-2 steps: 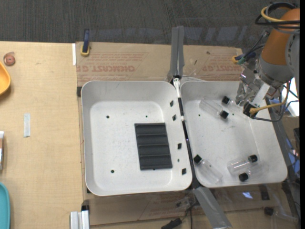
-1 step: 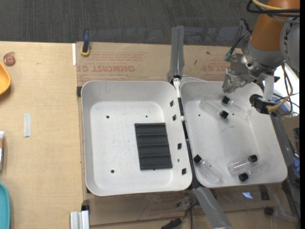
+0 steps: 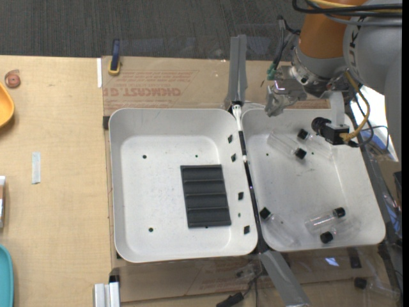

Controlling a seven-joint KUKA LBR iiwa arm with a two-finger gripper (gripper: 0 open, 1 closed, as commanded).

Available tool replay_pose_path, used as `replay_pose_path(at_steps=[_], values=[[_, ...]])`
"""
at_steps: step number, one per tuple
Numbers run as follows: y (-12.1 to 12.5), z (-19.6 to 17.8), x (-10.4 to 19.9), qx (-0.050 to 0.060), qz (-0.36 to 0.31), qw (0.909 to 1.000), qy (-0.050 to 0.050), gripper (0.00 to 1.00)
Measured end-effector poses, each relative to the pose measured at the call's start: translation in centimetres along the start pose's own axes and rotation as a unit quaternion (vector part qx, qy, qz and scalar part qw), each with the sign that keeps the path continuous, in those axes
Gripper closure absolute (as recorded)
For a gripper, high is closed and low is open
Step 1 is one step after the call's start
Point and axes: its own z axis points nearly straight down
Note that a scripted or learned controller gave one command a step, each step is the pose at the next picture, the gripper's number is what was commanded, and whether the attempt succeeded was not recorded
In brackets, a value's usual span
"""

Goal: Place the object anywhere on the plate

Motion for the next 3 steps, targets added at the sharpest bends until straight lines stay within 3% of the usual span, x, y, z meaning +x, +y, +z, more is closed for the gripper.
replay_pose_path(at_steps=[1,2,3], values=[[0.3,-1.5,7.0,0.0,0.118,0.993,0.0,1.0],[0.5,-7.6,13.2,0.001,0.322,0.9467,-0.001,1.0],[0.5,-8.5,20.7,0.001,0.189,0.9819,-0.001,1.0]])
